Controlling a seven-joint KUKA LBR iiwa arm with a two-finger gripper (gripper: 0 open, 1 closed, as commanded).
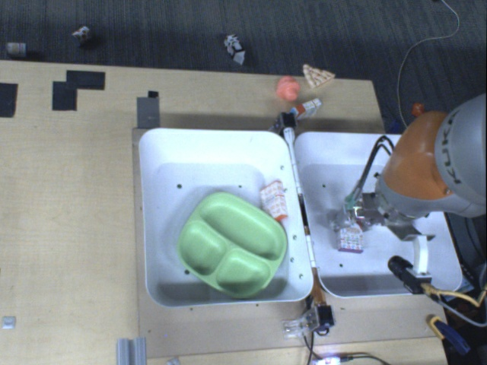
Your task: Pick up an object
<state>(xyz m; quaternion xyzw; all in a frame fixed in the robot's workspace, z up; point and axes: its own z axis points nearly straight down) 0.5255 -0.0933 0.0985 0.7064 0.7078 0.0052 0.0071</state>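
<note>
I see a light wooden desk (68, 226) set against dark carpet (152, 14), carrying two shallow white bins side by side. Over the right white bin (327, 268) the grey arm with its orange band (418, 166) reaches in from the right, and its jaws (351, 220) hang low, right above a small white packet with pinkish print (351, 239). I cannot tell whether the jaws are open or closed. The packet lies flat near the middle of that bin, its long axis roughly toward the near wall, with bare floor on its left and near sides. In the left white bin (163, 204) a green three-compartment plastic tray (232, 243) sits tilted, and a small white-and-orange tube (275, 201) lies near the right wall, just beside the tray. A pink ball (288, 89) rests at the desk's far edge.
</note>
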